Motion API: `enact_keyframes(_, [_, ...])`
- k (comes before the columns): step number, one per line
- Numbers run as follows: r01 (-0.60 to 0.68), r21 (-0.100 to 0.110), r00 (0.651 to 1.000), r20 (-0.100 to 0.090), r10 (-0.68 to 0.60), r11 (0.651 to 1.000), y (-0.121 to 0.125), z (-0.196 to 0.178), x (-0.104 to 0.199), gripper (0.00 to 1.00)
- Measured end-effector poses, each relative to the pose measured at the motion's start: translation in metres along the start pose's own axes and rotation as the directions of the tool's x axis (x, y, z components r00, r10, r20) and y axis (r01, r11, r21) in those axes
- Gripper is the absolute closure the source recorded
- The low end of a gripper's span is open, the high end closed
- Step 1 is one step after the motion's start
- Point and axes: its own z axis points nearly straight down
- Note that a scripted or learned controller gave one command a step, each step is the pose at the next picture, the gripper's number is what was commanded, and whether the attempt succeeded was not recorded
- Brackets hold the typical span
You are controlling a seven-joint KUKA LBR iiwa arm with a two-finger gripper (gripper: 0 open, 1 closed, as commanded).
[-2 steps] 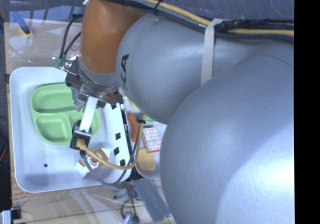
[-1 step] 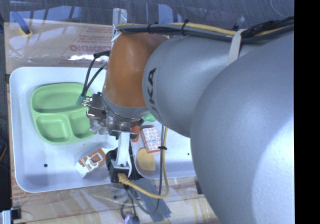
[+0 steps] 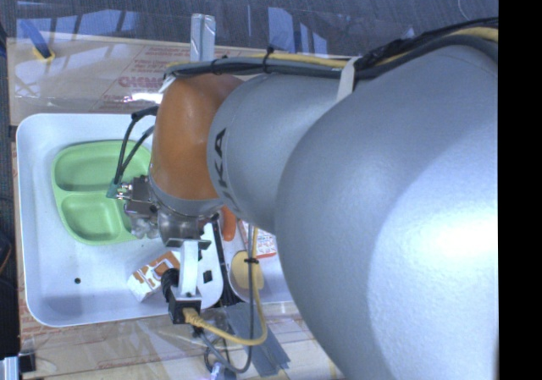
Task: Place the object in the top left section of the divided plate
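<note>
A green divided plate (image 3: pixel 93 192) lies in the left white bin (image 3: pixel 34 201), and the sections I can see hold nothing. Its right side is hidden under the arm. My gripper (image 3: pixel 174 239) hangs below the orange wrist band, just off the plate's lower right edge, with its tips hidden by the wrist. A small white and orange packet (image 3: pixel 151 275) lies on the bin floor directly under it. I cannot tell whether the gripper touches the packet.
An orange stick-like object (image 3: pixel 227 223) and a pale yellow rounded object (image 3: pixel 246 275) show just right of the gripper, partly hidden by the arm. A tiny dark speck (image 3: pixel 78 280) sits on the left bin floor. The grey arm covers the right side of the bench.
</note>
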Motion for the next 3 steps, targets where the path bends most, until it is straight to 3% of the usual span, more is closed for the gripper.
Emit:
enact_keyframes(1, [0.013,-0.001,1.000,-0.001,-0.013,1.000,0.004,0.011,-0.018,1.00])
enact_keyframes(2, [-0.158,-0.004,0.987,-0.004,0.158,0.987,0.009,-0.088,-0.046,1.00])
enact_keyframes(3, [-0.111,0.000,0.994,0.000,0.111,0.994,-0.003,-0.041,0.016,1.00])
